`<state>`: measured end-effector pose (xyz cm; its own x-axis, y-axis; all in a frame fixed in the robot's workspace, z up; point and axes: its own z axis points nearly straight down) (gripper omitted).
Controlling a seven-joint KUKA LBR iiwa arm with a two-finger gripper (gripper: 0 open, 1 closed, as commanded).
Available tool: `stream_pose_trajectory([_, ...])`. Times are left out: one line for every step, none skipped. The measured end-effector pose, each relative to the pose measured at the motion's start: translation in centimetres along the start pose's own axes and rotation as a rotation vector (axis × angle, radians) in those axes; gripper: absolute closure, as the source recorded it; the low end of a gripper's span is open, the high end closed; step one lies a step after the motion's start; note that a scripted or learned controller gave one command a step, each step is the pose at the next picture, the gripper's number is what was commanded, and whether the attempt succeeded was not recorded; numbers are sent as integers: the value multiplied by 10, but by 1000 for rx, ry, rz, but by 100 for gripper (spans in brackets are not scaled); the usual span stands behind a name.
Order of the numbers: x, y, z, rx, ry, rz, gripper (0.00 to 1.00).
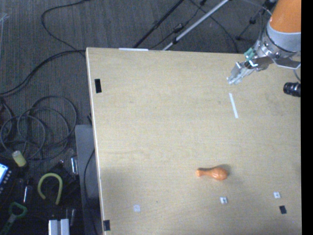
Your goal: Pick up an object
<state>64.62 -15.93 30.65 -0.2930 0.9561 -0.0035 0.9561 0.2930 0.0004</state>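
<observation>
One orange object [213,173] lying apart, tool [235,76] blurred, arm [286,18] cropped

Pear-shaped object [213,173] on the bench [156,131] — strip [234,105] behind it.

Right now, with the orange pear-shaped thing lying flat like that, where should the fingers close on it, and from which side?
Grip the orange pear-shaped object at its narrow neck, the left part in the camera view, coming straight down. It lies on its side, long axis left-right, bulb at right, so the fingers should close across the neck. The gripper hangs well above and right of it.
</observation>
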Motion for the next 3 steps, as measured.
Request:
stream_pose_trajectory([49, -35, 82, 3, 4, 57, 100])
stream_pose_trajectory([41, 35, 106, 2, 2, -20, 100])
stream_pose_trajectory([41, 36, 96, 2, 0, -21, 100])
